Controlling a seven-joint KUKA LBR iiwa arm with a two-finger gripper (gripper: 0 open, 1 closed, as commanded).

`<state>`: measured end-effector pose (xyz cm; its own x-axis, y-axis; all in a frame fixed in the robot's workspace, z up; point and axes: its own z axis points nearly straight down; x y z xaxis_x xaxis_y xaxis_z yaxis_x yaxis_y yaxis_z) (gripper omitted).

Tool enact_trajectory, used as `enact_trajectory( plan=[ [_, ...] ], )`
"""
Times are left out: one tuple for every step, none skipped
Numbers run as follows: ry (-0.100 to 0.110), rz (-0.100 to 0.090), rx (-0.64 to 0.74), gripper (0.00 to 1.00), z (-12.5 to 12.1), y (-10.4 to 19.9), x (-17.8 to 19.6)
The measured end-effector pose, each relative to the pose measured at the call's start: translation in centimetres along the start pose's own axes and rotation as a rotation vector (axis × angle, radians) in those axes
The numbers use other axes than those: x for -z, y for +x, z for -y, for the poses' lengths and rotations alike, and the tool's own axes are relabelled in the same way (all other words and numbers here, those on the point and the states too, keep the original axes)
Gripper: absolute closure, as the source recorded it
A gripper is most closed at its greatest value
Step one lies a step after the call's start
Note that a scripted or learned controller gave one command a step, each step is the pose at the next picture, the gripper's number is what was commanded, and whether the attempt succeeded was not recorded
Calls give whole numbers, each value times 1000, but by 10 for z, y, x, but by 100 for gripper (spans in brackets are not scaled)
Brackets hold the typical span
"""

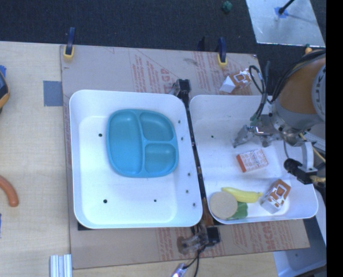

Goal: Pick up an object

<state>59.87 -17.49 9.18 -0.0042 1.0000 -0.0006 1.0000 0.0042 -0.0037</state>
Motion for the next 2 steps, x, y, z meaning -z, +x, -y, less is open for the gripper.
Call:
enact_trajectory(
  plan=[
    [-2,-1,0,0,-44,-32,1],
    [0,0,3,0,-19,5,0]
  ],
)
